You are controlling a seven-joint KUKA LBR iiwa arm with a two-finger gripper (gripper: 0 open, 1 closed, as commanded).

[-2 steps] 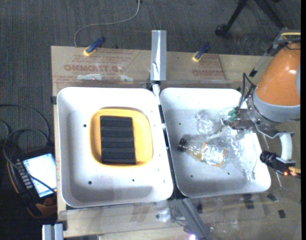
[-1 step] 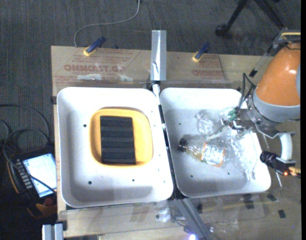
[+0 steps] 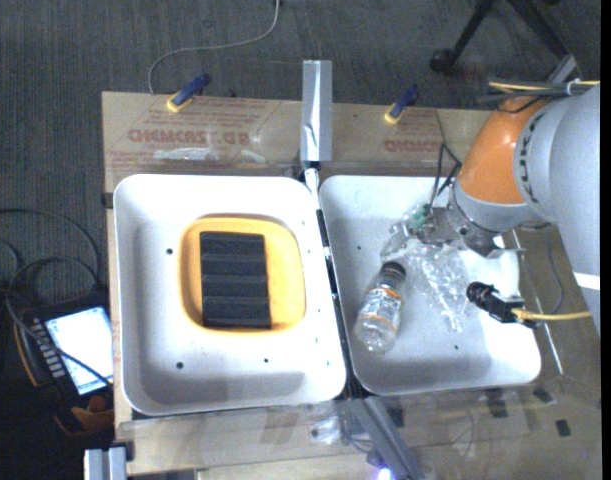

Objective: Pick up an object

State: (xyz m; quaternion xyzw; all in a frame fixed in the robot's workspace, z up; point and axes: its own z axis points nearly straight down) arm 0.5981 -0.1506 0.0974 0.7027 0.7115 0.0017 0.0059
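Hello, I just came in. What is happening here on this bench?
A grey and orange robot arm reaches into the right bin, low over a crumpled clear plastic piece. A plastic bottle lies beside it. In the left bin lies a yellow tray with a black insert. Nothing looks lifted yet.

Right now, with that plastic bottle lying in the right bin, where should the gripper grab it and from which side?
Probably at the bottle's mid-body, on the label band, coming straight down from above. It lies on its side, cap toward the upper right, so fingers closing across its width should span the round body. Its left flank faces bare bin floor, while crumpled clear plastic crowds the cap end.
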